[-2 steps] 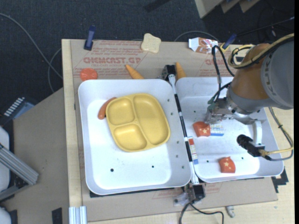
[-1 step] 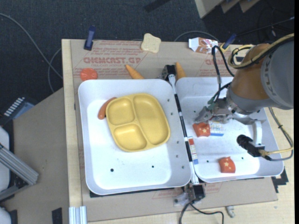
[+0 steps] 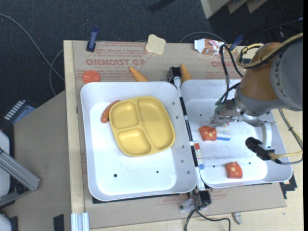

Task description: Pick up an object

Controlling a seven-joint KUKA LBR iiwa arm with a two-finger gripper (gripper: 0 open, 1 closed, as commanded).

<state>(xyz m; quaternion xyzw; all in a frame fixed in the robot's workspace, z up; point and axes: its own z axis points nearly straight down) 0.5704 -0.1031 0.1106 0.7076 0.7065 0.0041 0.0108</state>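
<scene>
1. Locate the tool (image 3: pixel 222 121) over the right bin (image 3: pixel 255 174).
2. You cannot tell its finger state.
3. Note the red block (image 3: pixel 208 134) lies just below-left of the tool, nearly touching.

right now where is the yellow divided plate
The yellow divided plate lies in the left white bin, toward its upper middle, with an orange sausage-like piece touching its upper left edge.

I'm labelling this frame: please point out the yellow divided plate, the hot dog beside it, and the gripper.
yellow divided plate (image 3: pixel 143 126): camera view, central divider.
hot dog (image 3: pixel 105 114): camera view, its middle.
gripper (image 3: pixel 222 124): camera view, between fingertips.
</scene>
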